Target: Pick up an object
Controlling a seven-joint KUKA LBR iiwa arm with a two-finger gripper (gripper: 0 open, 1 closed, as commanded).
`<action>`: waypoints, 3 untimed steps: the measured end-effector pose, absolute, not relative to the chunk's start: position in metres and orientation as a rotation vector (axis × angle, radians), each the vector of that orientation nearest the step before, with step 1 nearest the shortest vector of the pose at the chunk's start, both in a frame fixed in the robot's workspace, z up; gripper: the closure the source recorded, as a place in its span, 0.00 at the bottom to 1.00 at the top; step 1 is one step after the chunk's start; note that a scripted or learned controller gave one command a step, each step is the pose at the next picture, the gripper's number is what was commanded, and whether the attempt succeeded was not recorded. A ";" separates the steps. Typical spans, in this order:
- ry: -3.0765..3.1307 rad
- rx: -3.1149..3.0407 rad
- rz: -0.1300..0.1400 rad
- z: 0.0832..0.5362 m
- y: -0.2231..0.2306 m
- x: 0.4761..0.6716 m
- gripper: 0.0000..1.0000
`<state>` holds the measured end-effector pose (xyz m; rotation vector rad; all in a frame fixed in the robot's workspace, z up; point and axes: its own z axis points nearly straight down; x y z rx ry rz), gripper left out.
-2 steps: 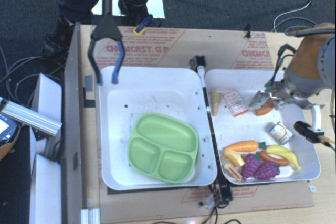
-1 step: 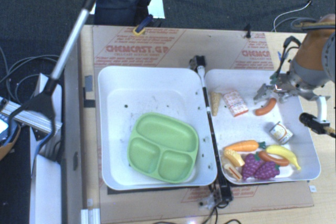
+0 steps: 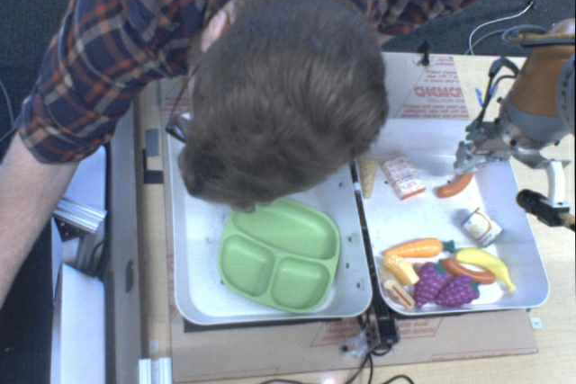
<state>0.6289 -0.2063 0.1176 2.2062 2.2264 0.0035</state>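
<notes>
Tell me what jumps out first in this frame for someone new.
A person's head, in a plaid shirt, leans over the bench and hides much of the left bin, where a green divided tray lies. In the right bin, toy food clusters at the near edge: carrot, purple grapes, banana. The gripper sits at the bin's far right, just above a sausage.

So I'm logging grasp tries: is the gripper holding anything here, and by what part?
Cannot be told. The gripper sits right above the sausage in the right bin, but nothing shows between its tips.
</notes>
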 end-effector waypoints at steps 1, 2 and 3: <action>2.220 2.216 0.003 0.207 -0.207 0.575 1.00; 2.224 2.215 0.001 0.174 -0.206 0.625 1.00; 2.223 2.215 0.001 0.174 -0.207 0.625 0.00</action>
